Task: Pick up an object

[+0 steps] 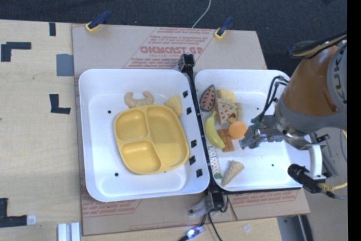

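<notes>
Orange, a small ball [237, 130] lay in the right bin [265, 175] beside the gripper [250, 140]; whether anything was held could not be told. A descent was judged next.

arm [313, 93]: enters from right, wrist bent low | gripper [251, 138]: pointing left, low

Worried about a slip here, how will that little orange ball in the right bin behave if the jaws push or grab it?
The orange ball looks round and smooth, so it will probably roll when nudged. It sits against other toy food, which may hold it a little. It seems small and likely light.
</notes>
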Robot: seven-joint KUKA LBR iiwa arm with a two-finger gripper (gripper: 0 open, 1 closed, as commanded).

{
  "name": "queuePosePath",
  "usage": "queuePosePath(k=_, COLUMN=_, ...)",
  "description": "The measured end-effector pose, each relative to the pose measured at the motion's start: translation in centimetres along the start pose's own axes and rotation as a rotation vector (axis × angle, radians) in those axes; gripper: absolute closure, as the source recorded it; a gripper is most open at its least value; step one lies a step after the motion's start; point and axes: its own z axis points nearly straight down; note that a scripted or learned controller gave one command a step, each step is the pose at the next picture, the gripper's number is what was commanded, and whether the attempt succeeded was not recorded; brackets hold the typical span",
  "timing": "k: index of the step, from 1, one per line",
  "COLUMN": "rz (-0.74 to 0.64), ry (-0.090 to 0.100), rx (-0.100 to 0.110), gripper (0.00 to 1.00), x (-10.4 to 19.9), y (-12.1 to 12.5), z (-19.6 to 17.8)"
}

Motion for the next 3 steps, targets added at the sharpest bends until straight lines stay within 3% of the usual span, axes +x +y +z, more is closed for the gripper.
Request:
queuePosePath(k=1, rz=-0.001, ry=0.000, rx=-0.001, gripper=1.00, x=0.0, y=0.1, z=-4.2)
queuePosePath(k=3, rz=-0.006, ry=0.001, rx=0.002, gripper=1.00, x=8.7, y=5.0, z=-4.1)
